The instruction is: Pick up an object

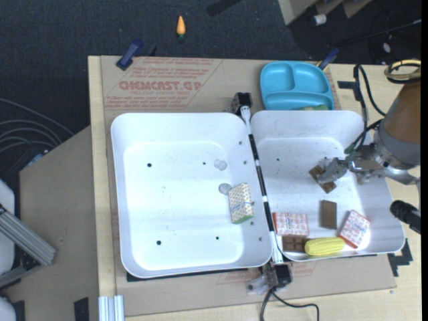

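Note:
The gripper [330,173] reaches in from the right, low over the middle of the right bin [294,139]. A small brown object [318,173] lies right at its tip, and I cannot tell whether it is gripped. Nearer the bin's front lie a brown square [328,213], a red-and-white packet [290,223], a dark brown piece [292,243], a yellow corn cob [324,247] and a second red-and-white packet [354,229]. A patterned box [241,202] lies in the left bin [167,146] near its right wall.
A blue divided tray [296,84] sits behind the right bin. Two small clear discs [221,166] lie in the left bin. A blue item [129,54] rests at the bench's far left corner, and an orange bit [180,25] lies on the floor beyond. Cables run at the right.

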Robot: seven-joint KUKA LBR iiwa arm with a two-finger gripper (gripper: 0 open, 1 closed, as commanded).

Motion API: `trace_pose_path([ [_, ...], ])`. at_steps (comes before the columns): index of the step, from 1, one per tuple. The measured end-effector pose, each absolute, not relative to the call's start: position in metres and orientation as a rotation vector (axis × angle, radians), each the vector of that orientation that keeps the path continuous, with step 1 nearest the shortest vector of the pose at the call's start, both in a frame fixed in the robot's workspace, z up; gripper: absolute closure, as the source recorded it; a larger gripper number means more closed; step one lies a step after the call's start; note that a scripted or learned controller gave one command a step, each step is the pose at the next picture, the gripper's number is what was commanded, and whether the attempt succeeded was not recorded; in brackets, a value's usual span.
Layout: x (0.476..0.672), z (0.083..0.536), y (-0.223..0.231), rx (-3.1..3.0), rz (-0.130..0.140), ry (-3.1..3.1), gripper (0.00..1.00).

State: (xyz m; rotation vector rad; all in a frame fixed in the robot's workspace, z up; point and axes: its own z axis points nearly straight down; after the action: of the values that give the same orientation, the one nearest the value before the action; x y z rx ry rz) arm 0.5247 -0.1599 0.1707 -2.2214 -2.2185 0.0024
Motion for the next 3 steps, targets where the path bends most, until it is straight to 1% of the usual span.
trace_pose_path([
  [1,0.553,0.084,-0.152,-2.220,0.001,-2.219,0.00],
  [2,0.553,0.095,-0.152,-2.222,-0.001,-2.220,1.00],
  [3,0.575,0.175,-0.091,-2.220,-0.003,-2.224,1.00],
])
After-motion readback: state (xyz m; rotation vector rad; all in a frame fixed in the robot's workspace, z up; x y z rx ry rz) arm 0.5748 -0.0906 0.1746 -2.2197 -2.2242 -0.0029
